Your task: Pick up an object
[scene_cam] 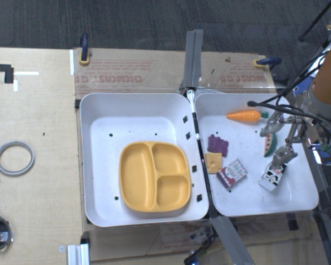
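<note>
Reaching in from the right, the end effector point(281, 158) is hanging over the right bin point(248, 200), directly above a small white carton with black patches point(271, 178); its tips are sitting at the carton's top edge, and whether they are spread or closed I cannot tell. Just left of it, a watermelon slice point(270, 143) is lying on the bin floor, with an orange carrot point(244, 115) beyond it near the far wall. Toward the divider, a purple piece point(218, 144), a yellow cheese block point(213, 162) and a red-and-white packet point(232, 173) are lying close together. A yellow divided plate point(154, 175) is resting in the left bin point(99, 148). On the counter point(38, 192), a grey ring point(13, 158) is lying at far left.
</note>
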`<move>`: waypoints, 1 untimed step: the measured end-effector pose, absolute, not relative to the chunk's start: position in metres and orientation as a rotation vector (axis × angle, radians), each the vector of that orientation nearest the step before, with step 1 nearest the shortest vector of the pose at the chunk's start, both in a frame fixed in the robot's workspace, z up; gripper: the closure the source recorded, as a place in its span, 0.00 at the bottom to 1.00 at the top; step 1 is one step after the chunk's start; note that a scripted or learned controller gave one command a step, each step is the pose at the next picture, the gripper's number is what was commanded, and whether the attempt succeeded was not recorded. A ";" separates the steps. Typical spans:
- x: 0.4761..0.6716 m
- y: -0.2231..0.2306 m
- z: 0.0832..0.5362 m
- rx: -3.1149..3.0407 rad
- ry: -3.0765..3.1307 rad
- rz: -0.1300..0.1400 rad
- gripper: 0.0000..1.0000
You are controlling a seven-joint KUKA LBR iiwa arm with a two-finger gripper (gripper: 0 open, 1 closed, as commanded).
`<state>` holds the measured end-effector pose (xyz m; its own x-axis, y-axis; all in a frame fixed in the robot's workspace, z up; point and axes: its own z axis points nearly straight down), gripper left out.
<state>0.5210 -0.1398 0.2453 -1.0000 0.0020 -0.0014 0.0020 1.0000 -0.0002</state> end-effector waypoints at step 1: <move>0.582 -0.191 0.145 0.707 3.059 -0.002 0.00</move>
